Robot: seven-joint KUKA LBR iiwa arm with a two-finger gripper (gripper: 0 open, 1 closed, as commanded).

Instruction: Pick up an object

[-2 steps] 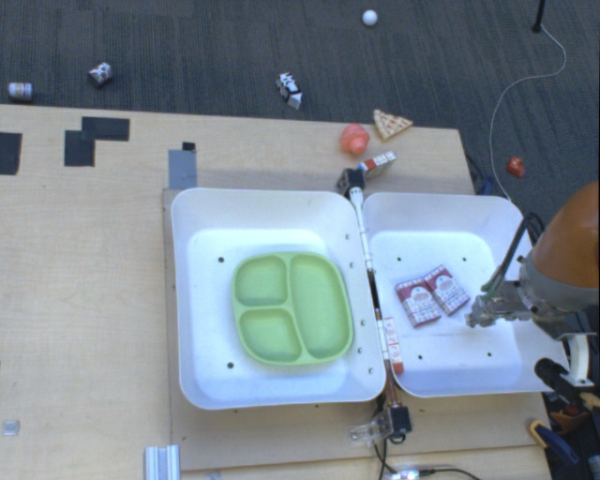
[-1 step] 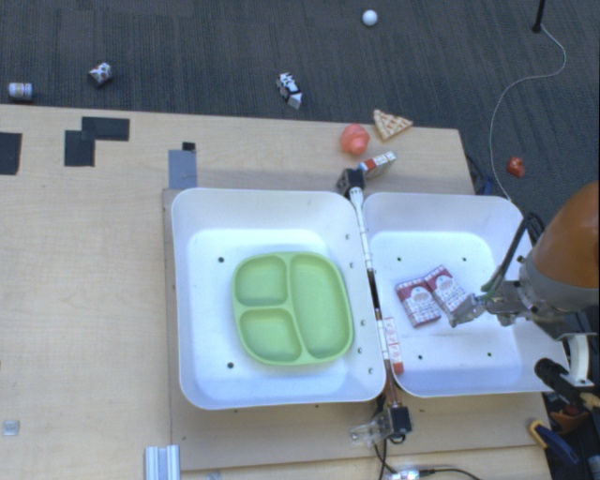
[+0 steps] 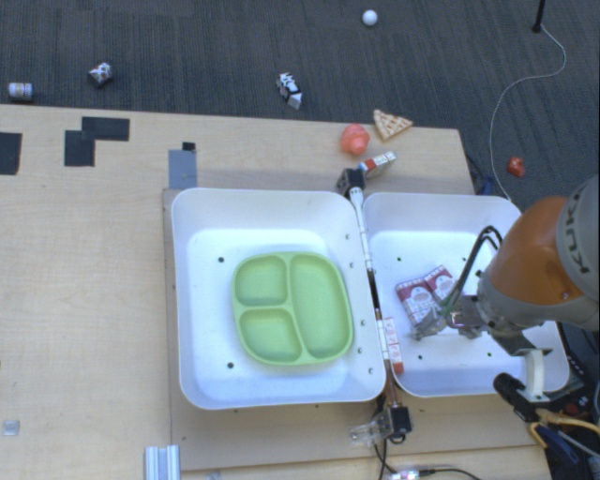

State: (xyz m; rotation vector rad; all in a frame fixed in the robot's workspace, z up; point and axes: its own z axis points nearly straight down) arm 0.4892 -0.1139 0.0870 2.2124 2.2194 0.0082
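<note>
Item 1, gripper point(image 3: 433, 325): set low inside the right bin point(image 3: 412, 375), reaching in from the right under the grey arm with its orange band point(image 3: 527, 258). Whether the fingers are wide or narrow I cannot tell; the dark tips are too small and blurred to read.

Item 2, red-and-white packet point(image 3: 424, 291): lies flat on the floor of the right bin, just above and slightly left of the gripper tip, apparently touching it or nearly so. Not seen between the fingers.

Item 3, left bin point(image 3: 202, 309): well to the left of the gripper, sharing a middle wall with the right bin.

Item 4, green divided plate point(image 3: 292, 309): 3 compartments, resting flat in the middle of the left bin, well left of the gripper.

Item 5, bench point(image 3: 84, 309): pale wood, bearing both bins. Above the gripper, beyond the far rims of the bins, lie a red ball point(image 3: 354, 140), a wedge-shaped tan piece point(image 3: 392, 124) and a small red-and-white tube point(image 3: 380, 162), all well apart from the gripper.

Item 6, dark carpet point(image 3: 206, 47): beyond the bench, far above the gripper, with several small scattered objects, including a white ball point(image 3: 369, 17)
</note>
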